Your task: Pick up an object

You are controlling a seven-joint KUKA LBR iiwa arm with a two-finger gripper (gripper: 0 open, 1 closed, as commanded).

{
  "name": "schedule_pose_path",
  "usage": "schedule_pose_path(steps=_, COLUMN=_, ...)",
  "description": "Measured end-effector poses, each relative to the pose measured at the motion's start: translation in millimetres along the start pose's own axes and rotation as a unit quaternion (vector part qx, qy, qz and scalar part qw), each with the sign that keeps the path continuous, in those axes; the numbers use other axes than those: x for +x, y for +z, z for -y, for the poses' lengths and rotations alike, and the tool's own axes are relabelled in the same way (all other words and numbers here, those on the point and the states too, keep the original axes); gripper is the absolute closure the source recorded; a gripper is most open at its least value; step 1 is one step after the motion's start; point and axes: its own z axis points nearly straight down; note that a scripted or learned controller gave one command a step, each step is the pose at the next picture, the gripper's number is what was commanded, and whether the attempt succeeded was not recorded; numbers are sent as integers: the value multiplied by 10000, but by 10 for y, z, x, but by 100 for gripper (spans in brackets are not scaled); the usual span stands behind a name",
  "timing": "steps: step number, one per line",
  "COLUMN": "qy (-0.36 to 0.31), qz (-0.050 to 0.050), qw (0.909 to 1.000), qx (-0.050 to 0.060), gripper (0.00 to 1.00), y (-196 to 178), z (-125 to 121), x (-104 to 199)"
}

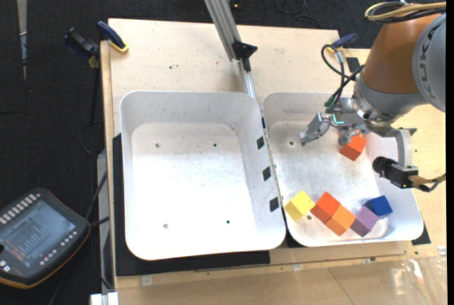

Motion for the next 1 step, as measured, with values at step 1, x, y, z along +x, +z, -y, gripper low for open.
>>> schedule_pose_path(steps=1, qy=0, qz=0, qw=10000, qx=21, gripper=0, y=461, z=-62, x=23)
